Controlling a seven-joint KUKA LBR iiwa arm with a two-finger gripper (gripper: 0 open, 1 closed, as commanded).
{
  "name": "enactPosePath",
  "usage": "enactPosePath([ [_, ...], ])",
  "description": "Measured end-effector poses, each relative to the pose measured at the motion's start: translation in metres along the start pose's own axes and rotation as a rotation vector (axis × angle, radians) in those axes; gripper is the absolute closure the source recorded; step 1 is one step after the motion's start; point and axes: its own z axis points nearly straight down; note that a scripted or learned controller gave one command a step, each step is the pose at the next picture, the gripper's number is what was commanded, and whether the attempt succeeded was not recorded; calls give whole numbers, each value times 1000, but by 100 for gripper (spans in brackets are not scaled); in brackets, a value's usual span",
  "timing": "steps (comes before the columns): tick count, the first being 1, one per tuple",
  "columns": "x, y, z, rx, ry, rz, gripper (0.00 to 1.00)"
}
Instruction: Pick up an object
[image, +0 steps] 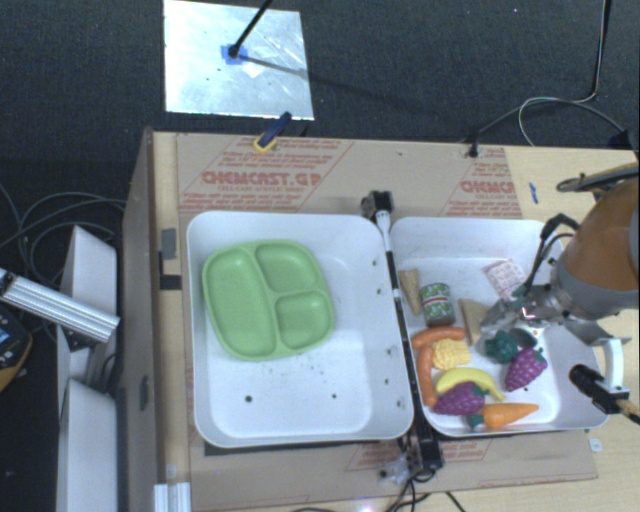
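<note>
- The gripper (508, 322) hangs low in the right bin (470, 240), coming in from the right; how far open it is, I cannot tell, nor whether it grips anything.
- Its tip sits just above a dark green vegetable (503, 348), perhaps touching it.
- Just beside: purple grapes (526, 368) to the right, corn (450, 352) and a small can (436, 303) to the left.
- Nearer the front edge lie a banana (468, 380), a second grape bunch (459, 401) and a carrot (510, 412), crowded together.
- A pink-patterned packet (503, 273) lies behind the gripper.
- The left bin (300, 400) holds a green divided tray (267, 298).
</note>
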Motion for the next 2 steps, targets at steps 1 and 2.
enactPosePath([
  [1, -6, -6, 0, 3, -3, 3, 0],
  [2, -10, -44, 19, 34, 11, 5, 0],
])
